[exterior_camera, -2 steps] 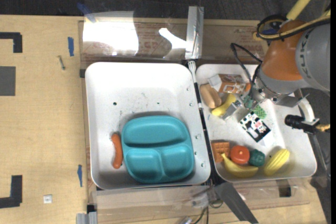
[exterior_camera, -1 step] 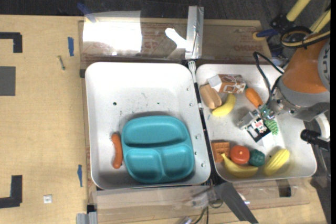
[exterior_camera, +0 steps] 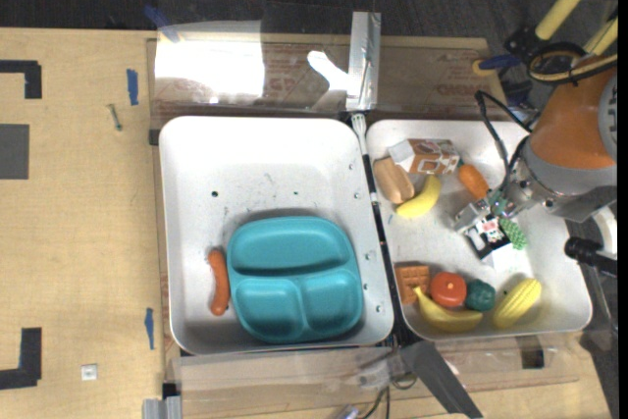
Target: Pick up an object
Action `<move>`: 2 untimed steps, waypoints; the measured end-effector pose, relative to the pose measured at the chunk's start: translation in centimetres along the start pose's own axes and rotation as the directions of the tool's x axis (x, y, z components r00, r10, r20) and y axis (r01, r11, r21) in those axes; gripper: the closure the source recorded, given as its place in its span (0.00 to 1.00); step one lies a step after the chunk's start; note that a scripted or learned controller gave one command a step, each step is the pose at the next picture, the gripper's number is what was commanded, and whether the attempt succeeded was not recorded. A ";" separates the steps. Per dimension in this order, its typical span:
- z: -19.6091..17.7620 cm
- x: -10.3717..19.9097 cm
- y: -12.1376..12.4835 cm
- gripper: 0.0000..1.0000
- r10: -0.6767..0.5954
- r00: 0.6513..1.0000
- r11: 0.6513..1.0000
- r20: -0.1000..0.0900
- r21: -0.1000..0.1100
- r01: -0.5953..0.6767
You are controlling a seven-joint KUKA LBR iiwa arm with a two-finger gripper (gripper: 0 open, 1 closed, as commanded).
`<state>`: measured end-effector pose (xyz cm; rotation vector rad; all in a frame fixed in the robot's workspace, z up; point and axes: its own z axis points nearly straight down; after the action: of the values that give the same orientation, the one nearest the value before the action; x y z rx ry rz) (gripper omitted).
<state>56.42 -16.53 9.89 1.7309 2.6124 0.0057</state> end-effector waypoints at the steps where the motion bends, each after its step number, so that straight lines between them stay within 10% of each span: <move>1: 0.1 0.0 0.0 0.00 0.000 1.000 1.000 -0.001 0.001 0.000; 2: -1.0 0.0 0.1 1.00 -0.003 1.000 1.000 0.002 -0.002 0.003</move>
<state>56.51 -16.48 10.87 1.7259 2.6122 0.0063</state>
